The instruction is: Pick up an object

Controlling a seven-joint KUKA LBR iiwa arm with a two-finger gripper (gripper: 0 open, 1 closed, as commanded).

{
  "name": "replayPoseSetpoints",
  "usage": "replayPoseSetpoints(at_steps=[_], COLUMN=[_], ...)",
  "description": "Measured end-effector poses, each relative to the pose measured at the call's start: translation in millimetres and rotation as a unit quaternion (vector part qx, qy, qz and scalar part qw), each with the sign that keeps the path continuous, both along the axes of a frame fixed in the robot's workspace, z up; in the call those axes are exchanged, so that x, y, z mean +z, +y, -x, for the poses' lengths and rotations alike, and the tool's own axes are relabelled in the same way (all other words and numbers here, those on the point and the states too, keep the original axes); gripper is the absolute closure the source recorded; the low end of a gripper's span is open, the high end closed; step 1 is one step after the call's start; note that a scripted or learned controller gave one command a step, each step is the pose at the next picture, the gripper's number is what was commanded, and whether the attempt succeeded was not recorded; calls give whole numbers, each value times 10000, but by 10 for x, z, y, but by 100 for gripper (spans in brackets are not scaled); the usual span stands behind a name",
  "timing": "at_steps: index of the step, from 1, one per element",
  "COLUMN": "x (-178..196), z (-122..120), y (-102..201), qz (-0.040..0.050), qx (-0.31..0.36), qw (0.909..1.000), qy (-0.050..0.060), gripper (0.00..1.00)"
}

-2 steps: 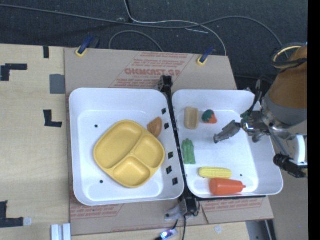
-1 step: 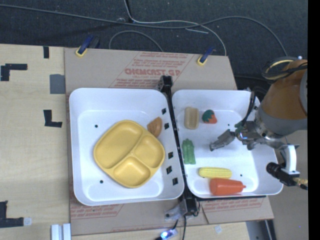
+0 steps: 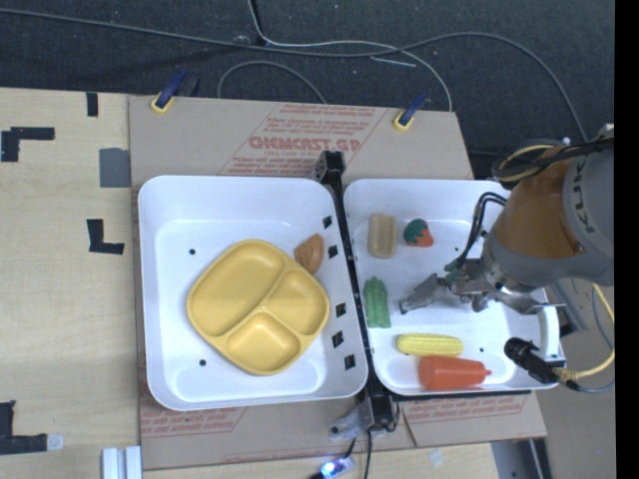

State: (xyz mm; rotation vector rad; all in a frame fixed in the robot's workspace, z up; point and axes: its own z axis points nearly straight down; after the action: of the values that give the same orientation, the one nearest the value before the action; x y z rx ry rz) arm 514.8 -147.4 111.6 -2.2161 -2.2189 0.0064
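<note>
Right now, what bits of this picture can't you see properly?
- Gripper, camera view: too small and dark to tell how its fingers stand.
- Brown food piece in the left bin: partly tucked behind the yellow divided plate.
- Arm: cut off by the right edge.
- Cardboard printing: too blurred to read fully.

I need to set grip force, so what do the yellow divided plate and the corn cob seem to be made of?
The yellow divided plate looks like moulded plastic: one flat colour, soft sheen, rounded compartment walls. The corn cob looks like toy plastic or rubber: uniform yellow, smooth with faint highlights. Whether it is hard or soft cannot be told.
</note>
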Motion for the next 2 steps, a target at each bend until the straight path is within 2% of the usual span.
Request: replayPoseSetpoints(at_steps=[1,2], x=[132,668], z=[-7,64], y=[2,75], qz=[1,7], qx=[5,0], qw=[10000,10000], qy=[-14,-43], gripper=[100,100])
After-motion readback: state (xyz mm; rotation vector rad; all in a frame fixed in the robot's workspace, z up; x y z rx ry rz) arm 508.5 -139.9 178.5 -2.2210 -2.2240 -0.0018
